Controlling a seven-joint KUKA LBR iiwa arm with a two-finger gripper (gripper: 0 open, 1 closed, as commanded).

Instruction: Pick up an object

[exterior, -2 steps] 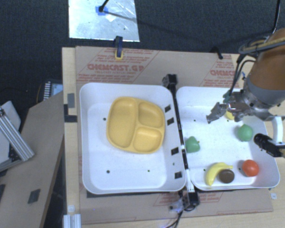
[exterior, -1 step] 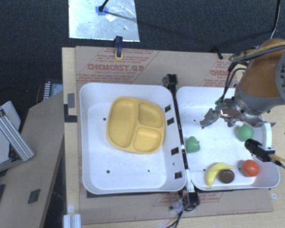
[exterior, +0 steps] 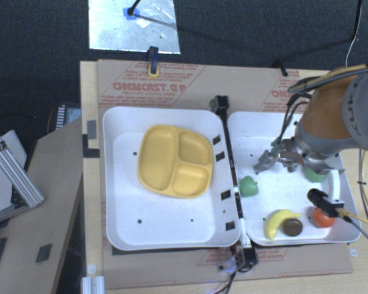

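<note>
Claw point(exterior: 264, 162): right of frame centre, over the bare upper-middle floor of the right bin point(exterior: 257, 120), pointing toward lower left; whether released or clenched, cannot tell; clear of every item listed below. Arm point(exterior: 331, 118): grey with an orange band, entering from the right edge and covering the bin's upper right part. Green piece point(exterior: 248, 187): just below and left of the claw, near the bin's left wall, apart from the claw; nearest candidate for pick-up. Second green piece point(exterior: 314, 176): right of the claw, partly hidden under the wrist. Banana point(exterior: 275, 223): yellow, curved, at the bin's lower edge, below the green piece. Brown lump point(exterior: 292, 226): touching the banana's right end. Orange ball point(exterior: 322, 218): right of the brown lump, in the lower right corner, partly hidden. Left bin point(exterior: 119, 182): centre-left of frame, side by side with the right bin. Plate point(exterior: 172, 158): yellow, three compartments, lying flat in the middle of the left bin. Board point(exterior: 172, 84): tan with red lettering, beneath both bins. Silver sheet point(exterior: 134, 14): upper left of frame, on dark carpet, well apart from the bins.
</note>
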